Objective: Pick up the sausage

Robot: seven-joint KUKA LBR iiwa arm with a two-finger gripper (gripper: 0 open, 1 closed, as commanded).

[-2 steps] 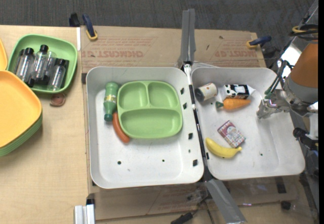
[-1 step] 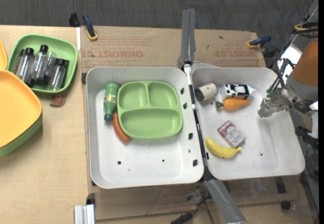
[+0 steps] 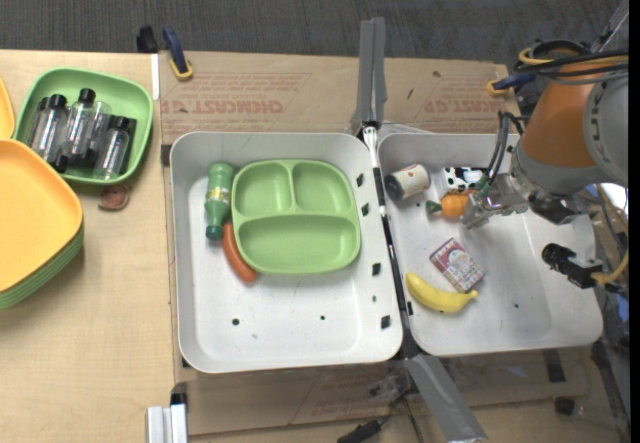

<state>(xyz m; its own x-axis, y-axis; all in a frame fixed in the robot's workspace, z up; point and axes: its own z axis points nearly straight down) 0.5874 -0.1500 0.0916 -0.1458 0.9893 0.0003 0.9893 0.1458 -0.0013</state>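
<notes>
Gripper (image 3: 478, 207) hangs low over the right bin (image 3: 530, 316), just beside a small orange fruit (image 3: 455, 205); how it is set cannot be told. Near it lie a white cup (image 3: 408, 179), a small printed packet (image 3: 457, 264) and a banana (image 3: 440, 294). Across the divider, the sausage (image 3: 238, 253) lies in the left bin (image 3: 270, 331), tucked against the green divided plate (image 3: 296, 215), below a green bottle (image 3: 217, 198). Bare white floor spreads toward that bin's near edge. Well apart on the table (image 3: 90, 351) sit stacked yellow plates (image 3: 35, 231) and a green tray (image 3: 130, 101) of vials.
</notes>
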